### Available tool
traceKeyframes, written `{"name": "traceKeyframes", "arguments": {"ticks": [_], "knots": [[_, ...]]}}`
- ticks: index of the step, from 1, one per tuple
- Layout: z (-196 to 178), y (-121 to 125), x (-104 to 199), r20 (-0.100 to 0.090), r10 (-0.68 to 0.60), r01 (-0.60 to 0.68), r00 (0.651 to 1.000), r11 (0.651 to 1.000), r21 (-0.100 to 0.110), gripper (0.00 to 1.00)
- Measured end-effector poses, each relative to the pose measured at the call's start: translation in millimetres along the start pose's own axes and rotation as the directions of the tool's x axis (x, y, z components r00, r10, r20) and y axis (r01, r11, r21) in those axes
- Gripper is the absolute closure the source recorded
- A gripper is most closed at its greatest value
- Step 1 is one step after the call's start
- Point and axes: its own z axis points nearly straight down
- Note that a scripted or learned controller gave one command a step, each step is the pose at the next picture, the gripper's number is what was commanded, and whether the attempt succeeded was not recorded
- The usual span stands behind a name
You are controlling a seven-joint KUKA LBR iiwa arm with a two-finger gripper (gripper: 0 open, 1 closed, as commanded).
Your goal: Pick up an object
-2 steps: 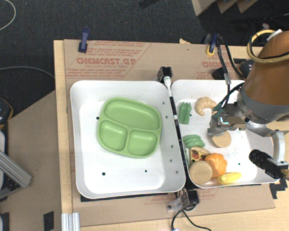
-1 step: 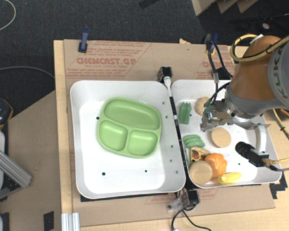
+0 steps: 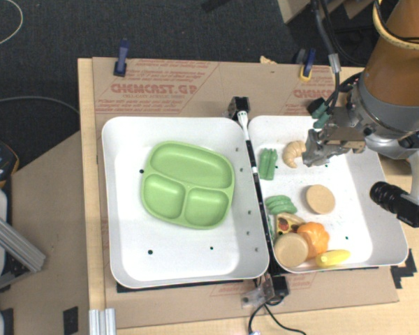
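The right bin (image 3: 356,187) holds several small toy foods. A beige lumpy piece (image 3: 292,153) lies near its back left, with a green ridged piece (image 3: 267,164) beside it. A tan round disc (image 3: 320,199) sits mid-bin. At the front lie a green leafy piece (image 3: 280,204), an orange ball (image 3: 314,235), a tan cylinder (image 3: 291,250) and a yellow piece (image 3: 334,257). My gripper (image 3: 318,153) hangs over the bin's back, just right of the beige piece and above the disc.
The left bin (image 3: 126,208) carries a green three-compartment plate (image 3: 187,183). A black clamp (image 3: 239,107) sits where the bins meet at the back. The arm's grey body (image 3: 394,103) overhangs the right bin's far right side. Cardboard lies under both bins.
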Motion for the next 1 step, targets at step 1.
{"name": "traceKeyframes", "arguments": {"ticks": [1], "knots": [[-177.9,-1.5,82.0,-0.003,-0.001,0.001,1.000,1.000,-0.004,1.00]]}}
